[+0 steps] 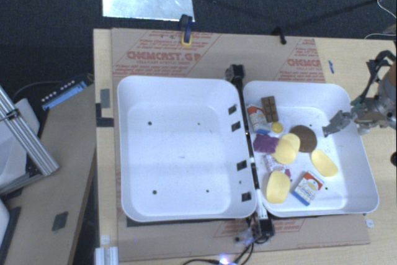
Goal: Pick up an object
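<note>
The right bin (347,98) holds several small objects. Among them are a brown chocolate bar (268,107), a red and white tube (257,118), a purple item (266,143) and a brown disc (304,137). Three pale yellow ovals (287,149) (324,162) (278,186) lie in the lower half, beside a blue, red and white box (306,188). My gripper (335,123) reaches in over the bin's right side, just right of the brown disc and above the right-hand oval. Nothing shows held in it.
The left bin (180,90) sits beside the right one, with a black hinged divider (248,139) between them. Both rest on a cardboard sheet (161,53). A metal frame (25,133) stands at the far left.
</note>
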Controlling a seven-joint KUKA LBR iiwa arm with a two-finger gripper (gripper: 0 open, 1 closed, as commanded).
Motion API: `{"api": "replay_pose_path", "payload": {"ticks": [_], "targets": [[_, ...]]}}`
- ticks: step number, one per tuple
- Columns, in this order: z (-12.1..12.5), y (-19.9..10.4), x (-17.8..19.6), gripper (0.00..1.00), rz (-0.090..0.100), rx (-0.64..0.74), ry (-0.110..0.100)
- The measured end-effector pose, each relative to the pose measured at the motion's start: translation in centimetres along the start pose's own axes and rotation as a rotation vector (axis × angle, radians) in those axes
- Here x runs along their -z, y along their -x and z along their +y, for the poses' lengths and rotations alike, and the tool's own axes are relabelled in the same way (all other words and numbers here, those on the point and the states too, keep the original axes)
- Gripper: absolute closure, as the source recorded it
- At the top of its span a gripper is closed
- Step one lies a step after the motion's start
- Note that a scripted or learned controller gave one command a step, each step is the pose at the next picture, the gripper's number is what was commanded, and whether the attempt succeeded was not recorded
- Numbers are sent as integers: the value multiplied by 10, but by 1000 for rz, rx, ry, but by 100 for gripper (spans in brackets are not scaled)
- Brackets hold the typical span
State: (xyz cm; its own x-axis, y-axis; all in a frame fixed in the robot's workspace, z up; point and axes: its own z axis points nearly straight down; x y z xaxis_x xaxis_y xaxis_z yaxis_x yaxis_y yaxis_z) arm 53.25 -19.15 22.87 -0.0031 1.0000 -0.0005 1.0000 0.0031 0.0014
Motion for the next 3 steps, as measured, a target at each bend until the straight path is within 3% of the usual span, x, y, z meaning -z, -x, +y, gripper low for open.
{"api": "replay_pose_path", "payload": {"ticks": [1,2,3], "targets": [[-49,-3,-114,0,4,-4,-8],[-45,-2,-99,100,-1,-1,3],[-34,-91,-143,100,-1,5,4]]}}
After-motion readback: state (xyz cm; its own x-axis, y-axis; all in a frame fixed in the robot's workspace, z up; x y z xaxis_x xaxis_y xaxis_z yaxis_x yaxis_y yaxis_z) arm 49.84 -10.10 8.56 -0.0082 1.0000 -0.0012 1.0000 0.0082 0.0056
